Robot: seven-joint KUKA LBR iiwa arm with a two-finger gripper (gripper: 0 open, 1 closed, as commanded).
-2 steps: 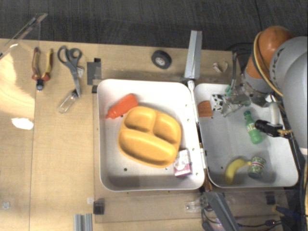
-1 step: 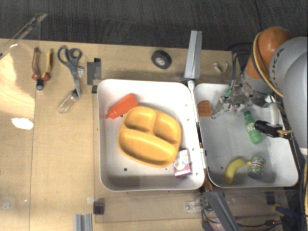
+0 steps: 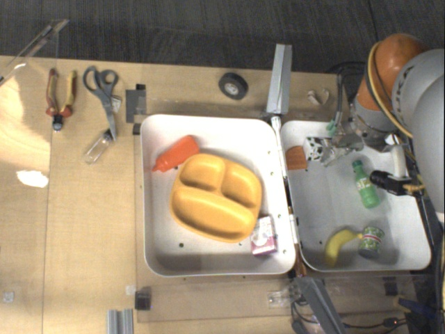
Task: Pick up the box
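Note:
The box (image 3: pixel 264 236) is a small pink and white carton lying in the near right corner of the left bin (image 3: pixel 156 207), against the edge of a yellow divided tray (image 3: pixel 215 195). My gripper (image 3: pixel 318 149) hangs over the far left part of the right bin (image 3: pixel 410 256), well away from the box and across the wall between the bins. A small brown block (image 3: pixel 297 158) lies just left of the gripper. I see nothing held in it.
An orange bottle (image 3: pixel 175 154) lies at the far left of the left bin. The right bin holds a green bottle (image 3: pixel 365 185), a banana (image 3: pixel 338 244) and a small can (image 3: pixel 371 241). Scissors (image 3: pixel 104 92), pliers (image 3: pixel 58 97) and a tape roll (image 3: pixel 233 85) lie on the bench.

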